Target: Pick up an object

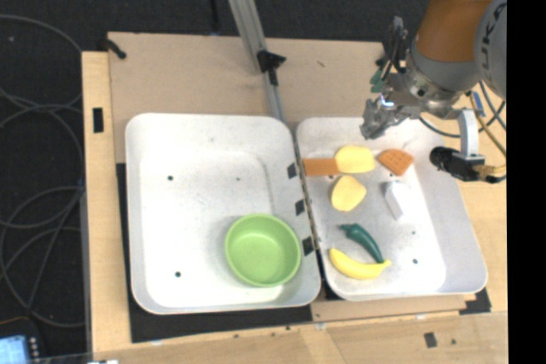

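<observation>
Down at the lower edge of the frame, the banana (358, 266) lay in the right bin (444, 268), with the dark green pepper (364, 239) just above it and touching its top. Over in the left bin (171, 149), the green bowl (262, 249) sat alone at lower centre. Moving up the right bin, a pale yellow potato-like piece (347, 193) rested just below a yellow lemon-like piece (355, 158); an orange block (317, 167) lay at the bin's left rim, a small white block (394, 200) sat to the right, and an orange wedge (395, 161) lay above that. Farther up, the gripper (375, 120) hung over the upper part of the right bin, just above the lemon-like piece and apart from it. Whether it was clenched or released, I could not tell; nothing showed in its grip. My read: the pick had not been made, every candidate lay in the bin, and descent, closure and lift all remained.
</observation>
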Robot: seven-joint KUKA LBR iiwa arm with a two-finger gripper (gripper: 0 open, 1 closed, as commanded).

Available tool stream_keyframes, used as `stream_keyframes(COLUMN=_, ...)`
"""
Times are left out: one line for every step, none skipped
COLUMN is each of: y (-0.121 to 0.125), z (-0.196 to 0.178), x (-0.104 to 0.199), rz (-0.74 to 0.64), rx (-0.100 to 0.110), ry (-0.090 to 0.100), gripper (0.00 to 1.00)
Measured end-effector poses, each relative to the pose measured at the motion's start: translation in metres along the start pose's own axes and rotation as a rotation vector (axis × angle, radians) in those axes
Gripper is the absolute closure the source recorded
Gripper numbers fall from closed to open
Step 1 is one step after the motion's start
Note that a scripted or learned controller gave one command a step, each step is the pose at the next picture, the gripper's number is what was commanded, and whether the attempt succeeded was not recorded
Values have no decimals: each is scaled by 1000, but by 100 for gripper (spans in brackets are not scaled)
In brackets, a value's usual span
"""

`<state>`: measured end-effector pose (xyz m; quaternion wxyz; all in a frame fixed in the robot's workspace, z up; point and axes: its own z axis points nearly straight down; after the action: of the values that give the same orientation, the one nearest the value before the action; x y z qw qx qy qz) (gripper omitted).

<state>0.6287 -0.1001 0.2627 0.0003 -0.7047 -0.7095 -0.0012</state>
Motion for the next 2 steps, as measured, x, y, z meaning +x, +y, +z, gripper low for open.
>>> stream_keyframes(y=-26, z=10, x=53, rz=0, rx=2, ry=-1, gripper=100)
stream_keyframes(y=-47, z=23, x=103, rz=1, rx=3, ry=-2, gripper=100)
